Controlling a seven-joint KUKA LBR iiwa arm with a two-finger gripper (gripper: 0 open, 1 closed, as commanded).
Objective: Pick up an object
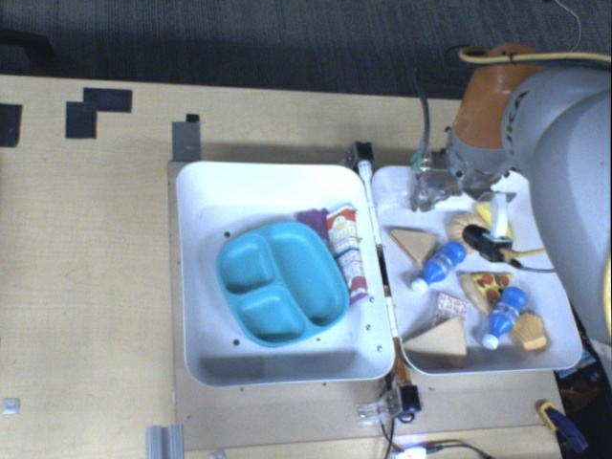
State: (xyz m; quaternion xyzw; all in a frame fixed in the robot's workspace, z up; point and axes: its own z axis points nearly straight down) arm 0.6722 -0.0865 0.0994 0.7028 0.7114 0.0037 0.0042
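My gripper (426, 197) hangs over the far left corner of the right bin (394, 185), with nothing seen held. Just in front of it lies a tan sandwich wedge (413, 245), and a small blue bottle (440, 264) lies beside that. Further right are a pizza slice (486, 287), a second blue bottle (503, 316) and a brown bread piece (530, 331). A larger sandwich wedge (440, 338) rests at the near edge, with a small patterned packet (449, 304) behind it. A yellow banana-like piece (499, 216) is partly hidden under the arm.
The left bin (206, 352) holds a blue divided plate (282, 283), a red and white packet (346, 251) along its right wall and a purple item (314, 222) behind the plate. The arm's grey body covers the right bin's far right side.
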